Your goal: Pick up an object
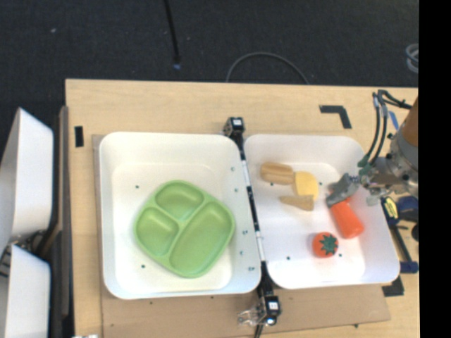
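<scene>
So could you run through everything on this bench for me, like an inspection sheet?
Surface: wooden bench bearing left bin and right bin.
Job's things: in the right bin, orange cylinder, toy tomato, tan roll, yellow block, tan wedge.
Clutter: green divided plate in the left bin.
Grippers: pincer beside the cylinder's upper end.
Cables: black cable loop behind the bench.
Surroundings: dark floor.

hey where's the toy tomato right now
The toy tomato lies in the right-hand bin, near its front edge in the camera view, just below and left of the orange cylinder and well below the yellow block.
</scene>
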Robot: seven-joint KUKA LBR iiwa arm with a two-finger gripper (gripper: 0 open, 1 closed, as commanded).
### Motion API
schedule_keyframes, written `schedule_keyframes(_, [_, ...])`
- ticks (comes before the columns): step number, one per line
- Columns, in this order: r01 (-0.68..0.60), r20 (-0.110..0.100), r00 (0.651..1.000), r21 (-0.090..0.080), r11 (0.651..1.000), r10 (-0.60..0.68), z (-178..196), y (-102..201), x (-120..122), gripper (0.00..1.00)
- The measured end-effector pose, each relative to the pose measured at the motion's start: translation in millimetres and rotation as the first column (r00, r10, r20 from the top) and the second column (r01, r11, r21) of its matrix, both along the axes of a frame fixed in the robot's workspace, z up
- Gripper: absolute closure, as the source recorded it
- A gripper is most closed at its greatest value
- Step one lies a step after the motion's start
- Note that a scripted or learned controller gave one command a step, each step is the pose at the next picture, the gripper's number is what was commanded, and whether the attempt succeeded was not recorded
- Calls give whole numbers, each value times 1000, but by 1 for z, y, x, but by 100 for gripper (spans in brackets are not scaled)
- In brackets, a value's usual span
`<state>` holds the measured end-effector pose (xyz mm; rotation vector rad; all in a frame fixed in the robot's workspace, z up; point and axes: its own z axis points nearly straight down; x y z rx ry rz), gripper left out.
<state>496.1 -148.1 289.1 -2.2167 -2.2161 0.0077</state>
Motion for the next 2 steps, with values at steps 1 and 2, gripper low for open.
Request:
schedule_keyframes(1, [-3, 11, 1000, -2, 1000, 3, 5, 0, 2, 0])
schedule_keyframes(2, [1, 5, 1000, -3, 1000, -1, -54, -7, 8, 0])
